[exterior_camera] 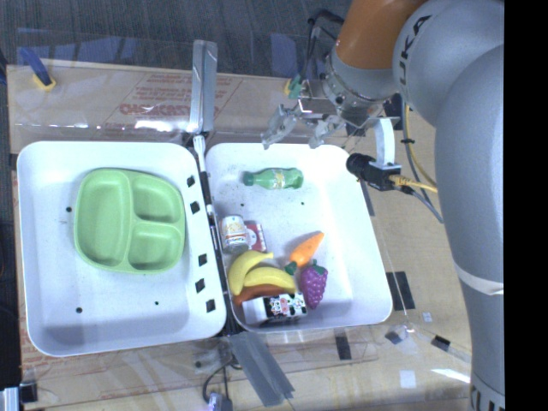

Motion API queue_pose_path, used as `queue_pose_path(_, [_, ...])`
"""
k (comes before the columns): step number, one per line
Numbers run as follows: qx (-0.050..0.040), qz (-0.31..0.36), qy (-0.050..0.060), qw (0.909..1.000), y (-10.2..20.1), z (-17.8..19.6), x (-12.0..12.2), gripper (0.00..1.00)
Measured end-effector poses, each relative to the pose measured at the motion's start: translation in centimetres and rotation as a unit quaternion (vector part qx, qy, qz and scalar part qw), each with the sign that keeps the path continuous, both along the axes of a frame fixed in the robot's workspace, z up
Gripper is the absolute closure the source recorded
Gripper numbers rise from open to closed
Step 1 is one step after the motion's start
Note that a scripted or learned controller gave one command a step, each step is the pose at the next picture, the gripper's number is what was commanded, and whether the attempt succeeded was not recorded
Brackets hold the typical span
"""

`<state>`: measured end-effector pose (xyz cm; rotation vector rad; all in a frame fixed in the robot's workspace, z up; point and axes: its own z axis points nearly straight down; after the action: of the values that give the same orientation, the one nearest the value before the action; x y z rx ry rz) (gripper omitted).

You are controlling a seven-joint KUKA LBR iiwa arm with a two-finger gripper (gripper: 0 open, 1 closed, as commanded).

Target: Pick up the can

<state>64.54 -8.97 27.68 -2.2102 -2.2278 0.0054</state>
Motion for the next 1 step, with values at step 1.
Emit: queue_pose_path(1, [-0.0002, -0.049, -0.002, 0.9988, 3.49, 10.07, 1.13, 0.0])
